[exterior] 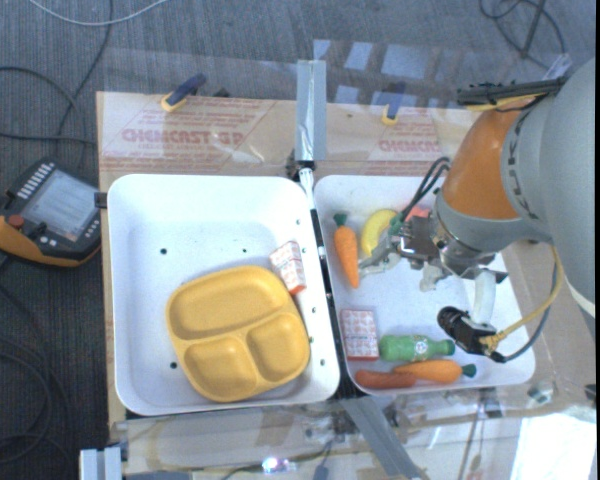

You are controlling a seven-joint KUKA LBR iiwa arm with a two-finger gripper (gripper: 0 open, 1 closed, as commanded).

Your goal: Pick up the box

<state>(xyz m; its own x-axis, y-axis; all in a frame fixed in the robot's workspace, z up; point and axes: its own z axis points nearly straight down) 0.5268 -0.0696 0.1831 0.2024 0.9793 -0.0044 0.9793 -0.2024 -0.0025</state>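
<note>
I see the gripper [412,248] over the right bin [515,368], beside the banana [379,228]. I cannot tell how its jaws stand. The box [359,332] lies apart, beside the green bottle [414,348].

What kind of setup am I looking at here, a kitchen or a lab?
Most likely a robot lab test bench: two white bins hold toy food such as a carrot, a teach pendant lies on grey carpet, and cables trail around.

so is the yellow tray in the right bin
No, the yellow tray lies in the left bin, beside a small box.
</note>
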